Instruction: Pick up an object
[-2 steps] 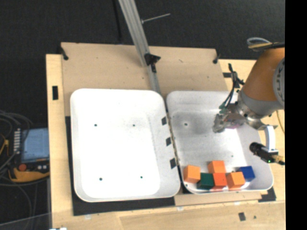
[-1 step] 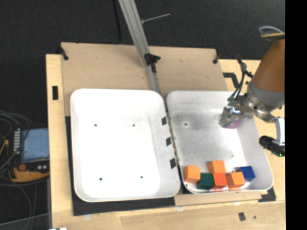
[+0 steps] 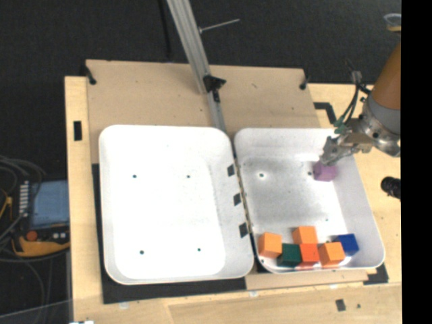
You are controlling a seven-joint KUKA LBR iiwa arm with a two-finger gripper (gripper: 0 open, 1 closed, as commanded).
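A small purple block (image 3: 325, 173) lies in the upper right part of the right bin (image 3: 283, 181). My gripper (image 3: 332, 155) comes in from the right and hangs directly over the block's upper edge, close to it or touching it. Along the bin's front edge sits a cluster of blocks: an orange one (image 3: 271, 244) on the left, a green one (image 3: 290, 254), more orange ones (image 3: 308, 243) in the middle and a blue one (image 3: 347, 243) on the right.
The left bin (image 3: 169, 201) stands beside the right one, its rim touching it. A slanted metal rail (image 3: 192, 42) runs from the top of the view down to the gap between the bins. Cables and a blue device (image 3: 48, 204) lie off the bench at the left.
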